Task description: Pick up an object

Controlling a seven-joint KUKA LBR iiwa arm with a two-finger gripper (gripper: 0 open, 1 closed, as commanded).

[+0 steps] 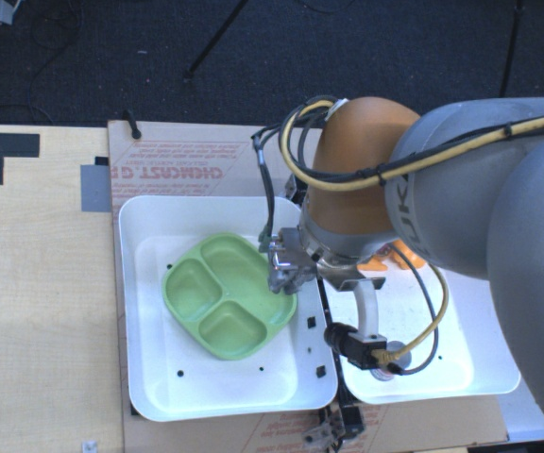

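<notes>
A light green divided plate [225, 295] with three compartments lies in the left white bin [159, 385]. My gripper [281, 274] hangs at the plate's right rim, under the orange wrist band. The wrist body hides the fingertips. An orange object [392, 256] peeks out from behind the arm in the right bin [461, 366].
The grey arm covers most of the right bin. A small round object [382, 370] lies near that bin's front, beside a black cable connector [357, 345]. Cardboard sheets lie under both bins. A wooden bench top spreads to the left.
</notes>
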